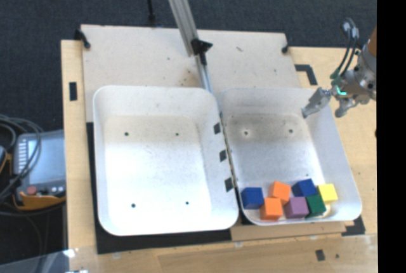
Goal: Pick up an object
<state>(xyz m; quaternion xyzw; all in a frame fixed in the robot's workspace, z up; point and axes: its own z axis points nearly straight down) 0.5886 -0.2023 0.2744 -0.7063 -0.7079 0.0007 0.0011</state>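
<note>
Several small blocks lie clustered at the near end of the right bin (263,98): a blue block (252,197), two orange ones (281,190) (273,207), a purple one (296,206), a second blue one (305,188), a green one (316,204) and a yellow one (328,192). My gripper (329,105) hangs over the far right rim of that bin, well away from the blocks. It is open, its two grey fingers (313,104) spread apart with nothing between them.
The left bin (96,106) sits beside the right one, their rims touching at the middle. A slanted aluminium pole (179,4) rises from the back of the bench. A grey control box (35,160) with cables lies off the bench at left.
</note>
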